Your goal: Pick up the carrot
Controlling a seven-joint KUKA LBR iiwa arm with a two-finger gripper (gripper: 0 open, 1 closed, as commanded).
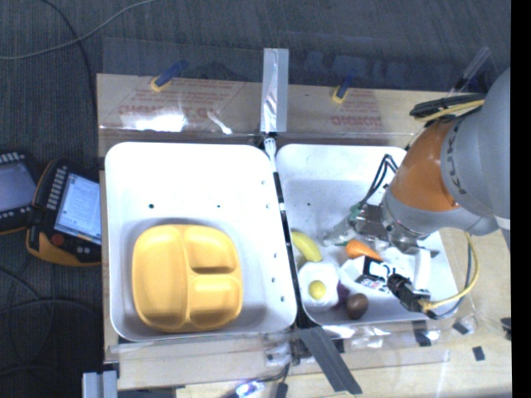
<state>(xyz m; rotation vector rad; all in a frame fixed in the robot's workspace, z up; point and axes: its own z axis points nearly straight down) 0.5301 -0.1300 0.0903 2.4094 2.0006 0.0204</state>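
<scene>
The carrot is a small orange piece lying in the right bin, a little below its middle. My gripper hangs right over it, reaching in from the right under the orange-banded wrist. The gripper's body covers the carrot's upper side, so contact between them cannot be made out.
A yellow banana lies left of the carrot by the bin's left wall. A white fried egg and a dark brown round fruit sit near the front wall. The left bin holds a yellow compartment tray.
</scene>
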